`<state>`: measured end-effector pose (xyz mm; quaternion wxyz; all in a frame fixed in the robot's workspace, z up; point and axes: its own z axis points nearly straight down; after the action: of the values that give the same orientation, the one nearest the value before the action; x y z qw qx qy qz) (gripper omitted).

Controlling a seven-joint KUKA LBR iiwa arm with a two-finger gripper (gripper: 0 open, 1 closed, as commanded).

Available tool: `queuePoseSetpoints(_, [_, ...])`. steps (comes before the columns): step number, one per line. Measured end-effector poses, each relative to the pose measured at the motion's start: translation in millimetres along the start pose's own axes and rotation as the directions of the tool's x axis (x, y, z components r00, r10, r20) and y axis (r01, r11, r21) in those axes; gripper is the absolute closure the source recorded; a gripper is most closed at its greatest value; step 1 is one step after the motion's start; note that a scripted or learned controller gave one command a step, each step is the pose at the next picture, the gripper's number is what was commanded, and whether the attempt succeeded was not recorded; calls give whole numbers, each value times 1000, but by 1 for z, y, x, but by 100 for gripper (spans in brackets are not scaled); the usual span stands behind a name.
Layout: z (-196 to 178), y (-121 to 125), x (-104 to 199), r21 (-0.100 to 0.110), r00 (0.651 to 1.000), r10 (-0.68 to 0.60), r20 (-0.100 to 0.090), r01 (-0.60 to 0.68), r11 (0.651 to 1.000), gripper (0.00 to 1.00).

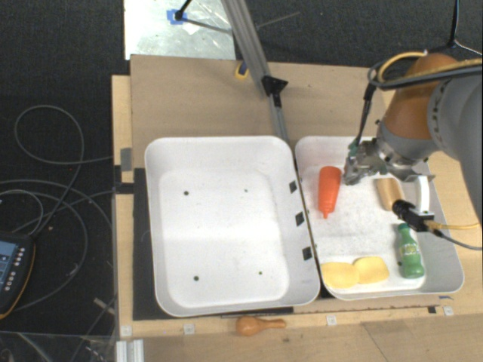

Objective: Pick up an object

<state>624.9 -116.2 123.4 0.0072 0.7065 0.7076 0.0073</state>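
**Arm positioned over the right bin, beside the carrot**

Two shallow white bins are shown side by side on a brown bench. The left bin (219, 225) is seen with only small dark dots on its floor. The right bin (445, 274) contains four items. An orange carrot (328, 190) is laid near the bin's left wall, its thick end pointed up the picture and its narrow tip down. A tan block (389, 193) is placed to the right of the carrot, partly covered by the arm's hardware. A green bottle (410, 252) is laid near the right wall, its cap toward the top of the view. Two yellow pieces (356, 272) are set side by side along the front wall.

The grey arm with its orange band (411, 100) is extended in from the right. The gripper (355, 170) is lowered into the right bin, just beside the carrot's thick end; contact cannot be judged. The state of the jaws cannot be told from this angle, and no item is seen between them.

A brown pear-shaped object (259, 324) is seen on the bench in front of the bins.
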Motion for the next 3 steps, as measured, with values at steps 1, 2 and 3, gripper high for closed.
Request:
queuePoseSetpoints(1, [-65, 4, 1, 12, 1000, -4, 2, 4, 1000, 100])
queuePoseSetpoints(2, [-111, 6, 1, 13, 1000, -4, 1, 4, 1000, 100])
queuePoseSetpoints(3, [-144, 8, 1, 15, 1000, -4, 1, 4, 1000, 100])
